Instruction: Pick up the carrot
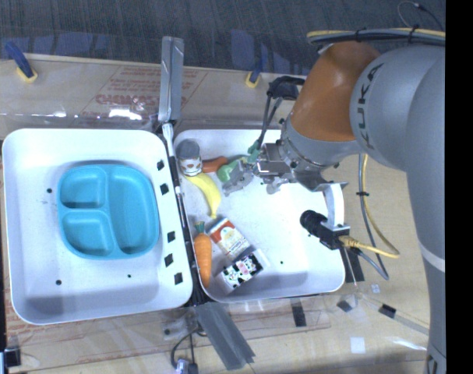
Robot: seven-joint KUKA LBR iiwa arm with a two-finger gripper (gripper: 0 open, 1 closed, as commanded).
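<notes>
The carrot [203, 259] is orange and lies lengthwise against the left wall of the right bin [298, 283], near its front corner. My gripper [238, 179] hangs over the back left part of that bin, well behind the carrot. It is close to an orange piece with a green end [219, 164] and just right of a yellow banana [206, 192]. Nothing can be made out between the fingers.
A small grey-capped jar [189, 157] stands in the right bin's back left corner. A printed carton [230, 239] and a black-and-white pack [242, 269] lie right of the carrot. The left bin [26, 287] holds a blue divided tray [109, 209].
</notes>
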